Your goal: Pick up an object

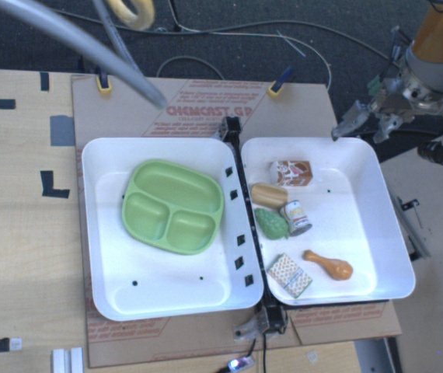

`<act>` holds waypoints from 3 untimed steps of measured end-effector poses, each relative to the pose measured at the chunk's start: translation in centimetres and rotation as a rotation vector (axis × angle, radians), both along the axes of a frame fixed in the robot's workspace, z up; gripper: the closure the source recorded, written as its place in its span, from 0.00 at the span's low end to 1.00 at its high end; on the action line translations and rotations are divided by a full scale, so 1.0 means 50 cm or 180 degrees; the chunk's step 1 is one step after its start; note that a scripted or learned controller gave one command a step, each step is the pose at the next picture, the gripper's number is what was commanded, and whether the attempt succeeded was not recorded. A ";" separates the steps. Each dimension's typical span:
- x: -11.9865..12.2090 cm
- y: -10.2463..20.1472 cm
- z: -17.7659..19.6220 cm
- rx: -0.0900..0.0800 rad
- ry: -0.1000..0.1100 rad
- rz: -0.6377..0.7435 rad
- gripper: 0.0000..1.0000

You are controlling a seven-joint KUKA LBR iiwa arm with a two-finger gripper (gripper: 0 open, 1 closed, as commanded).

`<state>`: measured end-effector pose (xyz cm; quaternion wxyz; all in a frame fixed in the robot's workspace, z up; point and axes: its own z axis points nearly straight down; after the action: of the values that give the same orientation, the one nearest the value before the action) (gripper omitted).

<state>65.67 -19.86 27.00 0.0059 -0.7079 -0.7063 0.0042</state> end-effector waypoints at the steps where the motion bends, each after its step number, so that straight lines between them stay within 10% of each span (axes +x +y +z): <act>1: 0.004 0.002 0.018 -0.0009 -0.0042 0.0012 0.00; 3: -0.017 -0.016 -0.171 -0.0014 -0.0031 0.0009 0.00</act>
<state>64.82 -20.64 18.44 0.0009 -0.7070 -0.7073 0.0023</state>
